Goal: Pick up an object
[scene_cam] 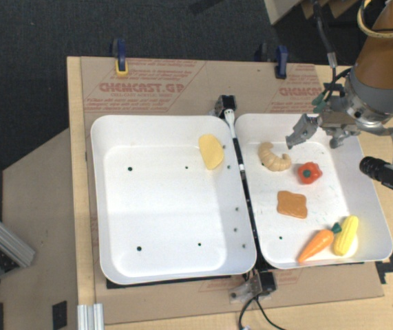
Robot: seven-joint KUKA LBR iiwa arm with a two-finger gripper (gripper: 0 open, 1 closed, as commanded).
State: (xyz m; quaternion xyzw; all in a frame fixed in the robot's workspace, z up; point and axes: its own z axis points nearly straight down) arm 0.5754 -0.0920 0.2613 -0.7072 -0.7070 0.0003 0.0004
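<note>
Brown cardboard sheeting, held down by two blue clamps at its far edge, is laid over the bench, and on it two shallow white plastic bins are set side by side so that objects can be carried across. In the right-hand bin most of the toy food is gathered: a pale tan croissant, a small red tomato, an orange-brown slice of toast, an orange carrot and a yellow corn cob, the last two touching near the front rim. A single yellow, potato-like piece is left in the left-hand bin, close to the divide.

The two-finger gripper is held above the far part of the right-hand bin, its fingers spread apart with nothing between them. It seems to be poised just beyond the croissant and tomato, though its height is hard to judge. Neither item is crowded; the bin's far wall and the middle rim are the nearest obstructions.
</note>
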